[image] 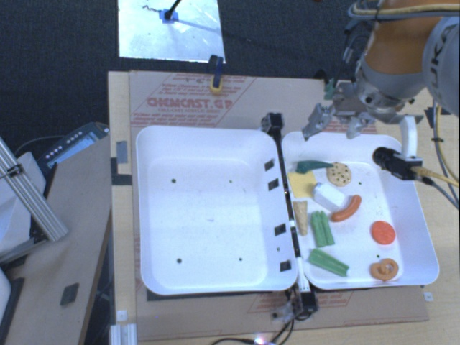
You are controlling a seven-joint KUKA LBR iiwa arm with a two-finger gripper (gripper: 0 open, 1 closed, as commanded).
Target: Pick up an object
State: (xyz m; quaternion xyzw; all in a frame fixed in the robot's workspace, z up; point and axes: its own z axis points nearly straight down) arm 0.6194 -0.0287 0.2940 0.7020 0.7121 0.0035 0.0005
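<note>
Dark carpet lies behind a brown bench that carries two white bins side by side. One bin is the left bin, and it sits far off to one side of the claw. The other is the right bin, and it holds all the toy food.

The claw hangs at the far edge of the right bin, up above the food. Its two fingers stand apart, so it looks open, and nothing sits between them. The view is a bit blurry there, so how wide they stand is hard to say.

Just below the claw lie a round cookie and a dark green pepper. A little farther from the claw are a yellow block and a white block. Next comes a sausage. Well away from the claw, at the near end of the bin, lie an orange disc, a small ring and two green pods.

No food has been picked up yet. The robot seems to be at the step of choosing and lining up. Next, the claw likely needs to go down over one piece, maybe the cookie since it is closest, and then squeeze shut on it and lift.
</note>
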